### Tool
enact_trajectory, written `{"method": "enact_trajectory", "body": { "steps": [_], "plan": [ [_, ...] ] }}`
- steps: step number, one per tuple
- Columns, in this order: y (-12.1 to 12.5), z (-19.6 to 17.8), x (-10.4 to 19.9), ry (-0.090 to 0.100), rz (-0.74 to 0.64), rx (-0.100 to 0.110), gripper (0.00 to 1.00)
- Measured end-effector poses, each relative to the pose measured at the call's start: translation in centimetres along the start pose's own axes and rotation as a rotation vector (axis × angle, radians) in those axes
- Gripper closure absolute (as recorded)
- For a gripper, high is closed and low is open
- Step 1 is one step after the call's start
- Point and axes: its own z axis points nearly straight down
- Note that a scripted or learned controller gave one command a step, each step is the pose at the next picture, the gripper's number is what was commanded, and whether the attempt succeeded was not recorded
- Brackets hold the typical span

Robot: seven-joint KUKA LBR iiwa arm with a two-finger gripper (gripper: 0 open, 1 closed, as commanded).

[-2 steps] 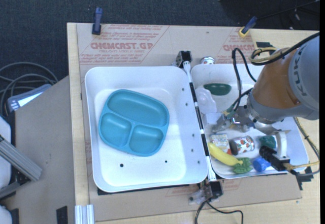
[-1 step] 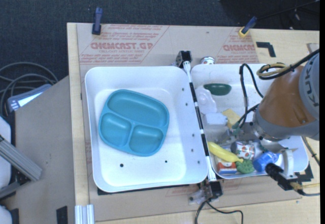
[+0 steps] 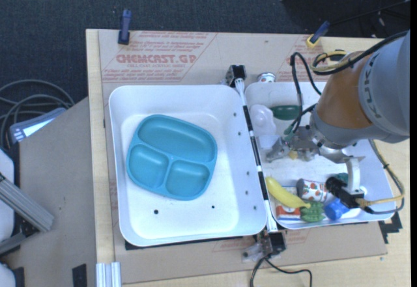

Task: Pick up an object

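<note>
Arm (image 3: 365, 100): grey body with an orange band, reaching in from the right and covering the upper right part of the right bin.
Gripper (image 3: 287, 149): low over the right bin, near its left wall, pointing left; metal parts show at about the bin's mid height.
Jaws: cannot tell how they stand; the fingertips blur into the metal parts and the white floor.
Left bin (image 3: 130, 214): white and shallow, holding a blue divided plate (image 3: 171, 156) with three compartments, lying flat toward the bin's upper left.
Right bin (image 3: 255, 92): white, partly hidden by the arm; the task's things lie inside it.
Banana (image 3: 285, 193): yellow, lying slantwise in the lower left of the right bin, below the gripper and apart from it.
Tube (image 3: 311, 188): a small item with red and white markings, just right of the banana.
Green item (image 3: 313, 212): lumpy, at the bin's lower edge, beside a blue block (image 3: 334, 208).
Dark green item (image 3: 285, 110): near the bin's top, just above the gripper, next to a white rounded item (image 3: 262, 118).
In the way: the arm's bulk and black cables (image 3: 301, 71) hang over the right bin's upper half; a white bracket (image 3: 354, 175) stands near the tube.
Bench (image 3: 156, 58): brown board with red print.
</note>
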Motion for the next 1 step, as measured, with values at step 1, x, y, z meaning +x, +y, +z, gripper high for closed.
{"method": "enact_trajectory", "body": {
  "steps": [1],
  "plan": [
    [5.81, -0.01, -1.64, 0.000, 0.000, 0.000, 0.00]
  ]
}}
